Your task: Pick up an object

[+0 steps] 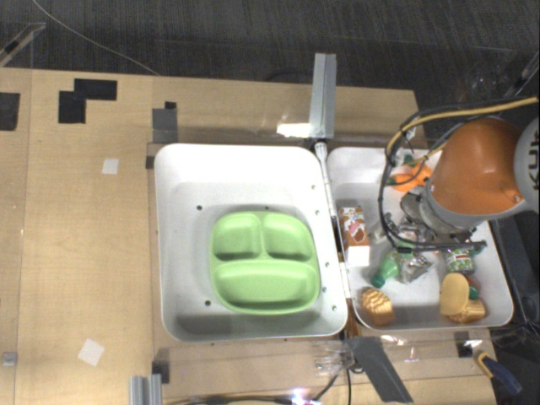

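A pale wooden bench (76, 251) with black patches near its far-left corner sits against dark carpet and carries two shallow white bins side by side. The arm (477, 171), its orange band bulking over the right bin (504, 306), comes in from the right and hangs its gripper (413, 264) low inside that bin, over the bin's middle. The metal fingers point down among the clutter, but the wrist hides them from above, so whether they are spread or closed on anything cannot be told from this view.

Just to the left of the gripper, touching or nearly touching it, lies a small green object (386, 270). Below and to the left of it, near the bin's front wall, is a golden-brown lump (377, 305). Below and to the right lies a yellow toy (458, 298), with a small green-and-white can (460, 260) just to the right of the gripper. Further left, against the dividing wall, stands a small printed box (353, 226) in red and white.

Well apart to the left of the gripper, the left bin (181, 192) holds a light green divided tray (264, 258), lying flat near the bin's centre.
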Available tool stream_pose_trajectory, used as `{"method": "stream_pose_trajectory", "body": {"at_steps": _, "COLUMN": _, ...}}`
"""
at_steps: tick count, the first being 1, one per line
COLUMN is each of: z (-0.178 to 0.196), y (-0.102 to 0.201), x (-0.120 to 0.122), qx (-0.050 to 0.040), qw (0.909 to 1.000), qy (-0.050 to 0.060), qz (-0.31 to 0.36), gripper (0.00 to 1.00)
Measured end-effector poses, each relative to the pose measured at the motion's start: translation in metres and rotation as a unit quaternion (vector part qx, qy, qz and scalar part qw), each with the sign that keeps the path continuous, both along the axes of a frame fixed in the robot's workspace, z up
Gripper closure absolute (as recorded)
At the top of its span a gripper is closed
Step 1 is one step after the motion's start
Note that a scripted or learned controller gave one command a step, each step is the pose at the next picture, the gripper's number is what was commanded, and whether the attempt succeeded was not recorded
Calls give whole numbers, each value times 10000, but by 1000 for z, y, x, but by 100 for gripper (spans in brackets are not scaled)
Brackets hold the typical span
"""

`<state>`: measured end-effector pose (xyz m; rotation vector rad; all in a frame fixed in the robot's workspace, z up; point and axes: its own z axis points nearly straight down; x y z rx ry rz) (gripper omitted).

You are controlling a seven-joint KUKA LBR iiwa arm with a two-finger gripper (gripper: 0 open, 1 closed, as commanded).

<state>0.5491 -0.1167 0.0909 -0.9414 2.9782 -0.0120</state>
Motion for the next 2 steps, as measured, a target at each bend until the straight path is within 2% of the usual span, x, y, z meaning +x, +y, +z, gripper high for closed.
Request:
{"method": "stream_pose_trajectory", "body": {"at_steps": 1, "z": 1, "y": 2, "x": 4, "qx": -81, "qw": 9627, "qy": -13, "qz": 2706, "gripper": 0}}
{"method": "stream_pose_trajectory", "body": {"at_steps": 2, "z": 1, "y": -10, "x": -24, "qx": -62, "qw": 9463, "qy": -14, "qz": 3232, "gripper": 0}}
